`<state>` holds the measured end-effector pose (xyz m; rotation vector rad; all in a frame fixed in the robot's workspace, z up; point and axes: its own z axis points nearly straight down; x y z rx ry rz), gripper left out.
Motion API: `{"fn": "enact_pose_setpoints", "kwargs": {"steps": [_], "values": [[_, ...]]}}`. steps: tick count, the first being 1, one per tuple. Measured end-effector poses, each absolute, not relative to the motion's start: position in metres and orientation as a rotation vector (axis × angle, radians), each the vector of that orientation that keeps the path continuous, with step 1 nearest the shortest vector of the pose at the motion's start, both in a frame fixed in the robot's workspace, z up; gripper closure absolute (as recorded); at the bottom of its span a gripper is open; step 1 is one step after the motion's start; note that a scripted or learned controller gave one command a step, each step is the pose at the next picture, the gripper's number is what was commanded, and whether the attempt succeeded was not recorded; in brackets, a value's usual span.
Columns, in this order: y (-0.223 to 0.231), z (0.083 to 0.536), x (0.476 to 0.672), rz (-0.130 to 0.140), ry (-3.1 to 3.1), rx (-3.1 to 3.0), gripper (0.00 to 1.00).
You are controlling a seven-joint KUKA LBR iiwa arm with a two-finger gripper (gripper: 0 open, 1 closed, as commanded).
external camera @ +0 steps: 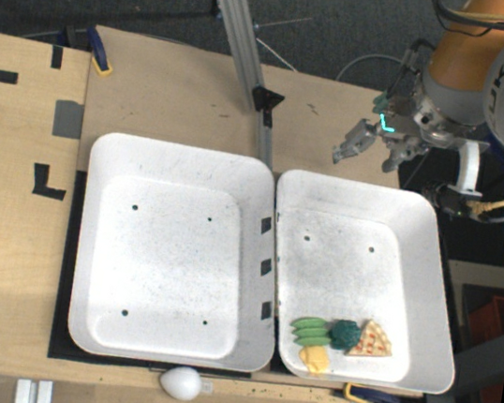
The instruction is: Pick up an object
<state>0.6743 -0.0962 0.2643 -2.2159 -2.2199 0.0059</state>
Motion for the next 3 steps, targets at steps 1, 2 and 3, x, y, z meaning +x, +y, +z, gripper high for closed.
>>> {"fn": "enact_pose_setpoints", "kwargs": {"steps": [1,2,3], "values": [[-0.096,0.267,0.675,0.003,-2.224,-2.218,0.0],[-0.091,0.22,0.668,0.008,-2.22,-2.217,0.0],[-0.092,0.155,0.664,0.01,-2.219,-2.216,0.0]]}}
